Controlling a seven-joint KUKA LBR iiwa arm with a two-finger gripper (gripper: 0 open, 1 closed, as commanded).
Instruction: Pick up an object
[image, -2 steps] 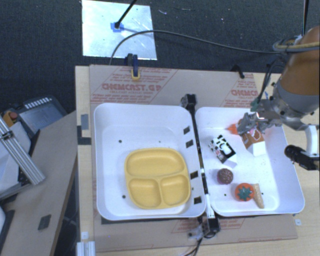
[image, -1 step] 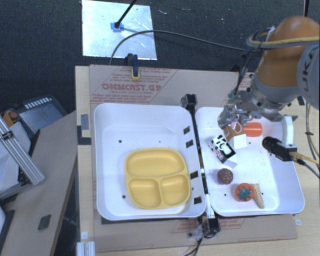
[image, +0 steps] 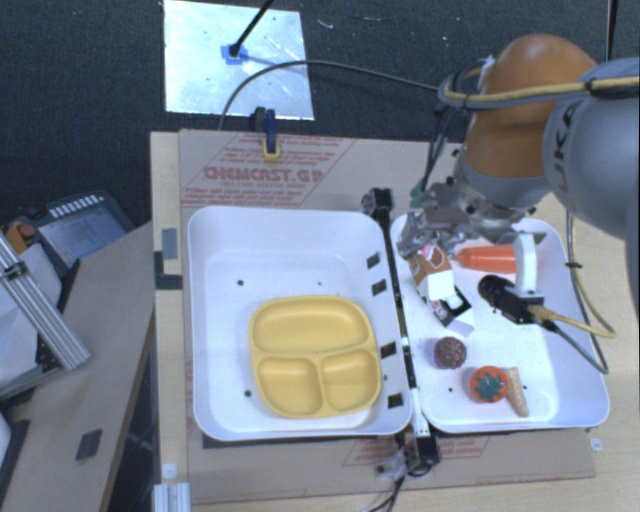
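**Camera view.** The grey arm comes in from the right. Its gripper (image: 428, 238) hangs low over the far-left corner of the right shallow white bin (image: 562, 372). Can't tell whether the gripper is apart or together, since the tool body hides that, so no hold can be claimed.

Just under it, on the near side, sits a small brown-and-white carton (image: 432, 272), tilted and close to the bin's left wall. This is prob. the target obj., since the gripper is right above it. The wall leaves little room on that side, which may be why the approach is from above.

An orange elongated plastic piece (image: 487, 260) lies just right of the carton, close enough to get bumped.

Nearer in the same bin:
- a dark brown ball (image: 450, 352), on its own
- an orange-red round toy w/ green top (image: 487, 384)
- a beige cone-shaped piece (image: 517, 392), touching that toy's right side

These are loose and spread out, so each has approach room.

The left shallow white bin (image: 240, 250) holds a yellow three-compartment plastic tray (image: 315, 355). It lies flat towards the near side, well apart from the gripper. It looks too wide and flat for a two-finger grab, so prob. not the pick.
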